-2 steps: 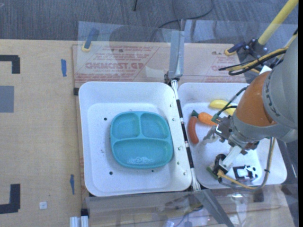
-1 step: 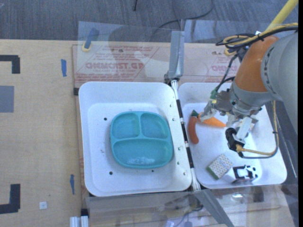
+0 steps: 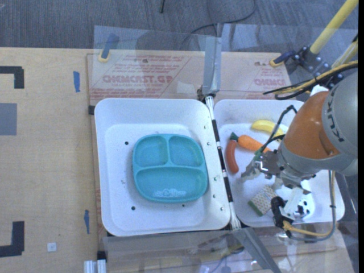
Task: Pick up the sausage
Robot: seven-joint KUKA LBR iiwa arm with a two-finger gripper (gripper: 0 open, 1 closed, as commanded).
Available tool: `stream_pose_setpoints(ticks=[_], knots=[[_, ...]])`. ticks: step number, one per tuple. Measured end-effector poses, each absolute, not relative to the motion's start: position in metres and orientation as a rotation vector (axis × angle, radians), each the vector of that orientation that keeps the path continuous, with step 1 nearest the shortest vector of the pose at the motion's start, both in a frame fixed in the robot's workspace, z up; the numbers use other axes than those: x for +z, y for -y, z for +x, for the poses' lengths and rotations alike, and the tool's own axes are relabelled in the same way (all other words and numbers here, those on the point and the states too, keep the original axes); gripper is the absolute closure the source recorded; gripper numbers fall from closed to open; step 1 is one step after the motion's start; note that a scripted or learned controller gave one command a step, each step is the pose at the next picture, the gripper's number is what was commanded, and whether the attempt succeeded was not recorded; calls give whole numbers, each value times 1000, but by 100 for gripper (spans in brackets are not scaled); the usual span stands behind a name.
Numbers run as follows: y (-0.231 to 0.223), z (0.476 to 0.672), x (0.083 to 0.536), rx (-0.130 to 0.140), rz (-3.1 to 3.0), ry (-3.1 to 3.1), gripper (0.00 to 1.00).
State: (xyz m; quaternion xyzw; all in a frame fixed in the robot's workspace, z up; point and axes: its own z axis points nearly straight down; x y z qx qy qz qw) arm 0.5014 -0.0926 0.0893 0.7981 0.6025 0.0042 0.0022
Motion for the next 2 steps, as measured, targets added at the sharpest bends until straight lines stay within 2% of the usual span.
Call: stream_pose_setpoints(ticks=[1,2], knots=[[88,579,185,-2,2522,-1873,0],[90,563,90,2,2495,-1908,0]])
